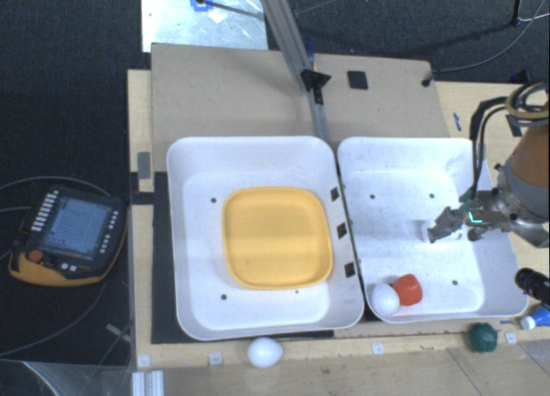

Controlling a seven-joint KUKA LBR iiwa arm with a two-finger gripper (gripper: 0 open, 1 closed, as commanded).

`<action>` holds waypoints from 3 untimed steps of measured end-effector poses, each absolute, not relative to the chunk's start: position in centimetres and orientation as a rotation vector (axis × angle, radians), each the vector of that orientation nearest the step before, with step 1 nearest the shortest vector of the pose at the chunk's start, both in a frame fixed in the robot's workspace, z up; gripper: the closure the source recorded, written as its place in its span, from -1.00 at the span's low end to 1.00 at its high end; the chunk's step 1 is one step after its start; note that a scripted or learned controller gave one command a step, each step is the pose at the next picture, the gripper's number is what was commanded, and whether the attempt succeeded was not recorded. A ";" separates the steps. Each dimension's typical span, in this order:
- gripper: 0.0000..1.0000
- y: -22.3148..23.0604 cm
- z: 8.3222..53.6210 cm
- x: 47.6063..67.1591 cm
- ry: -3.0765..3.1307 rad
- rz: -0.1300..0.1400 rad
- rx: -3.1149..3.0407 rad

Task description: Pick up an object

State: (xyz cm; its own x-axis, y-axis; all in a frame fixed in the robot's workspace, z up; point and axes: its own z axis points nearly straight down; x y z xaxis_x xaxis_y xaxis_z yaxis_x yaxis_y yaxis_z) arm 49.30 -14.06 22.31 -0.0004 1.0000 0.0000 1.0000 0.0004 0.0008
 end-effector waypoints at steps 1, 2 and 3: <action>-1.00 -14.1 22.3 49.3 2.222 0.001 2.221; -1.00 -14.3 17.4 48.3 2.223 -0.003 2.224; -1.00 -14.2 11.3 48.6 2.224 -0.004 2.224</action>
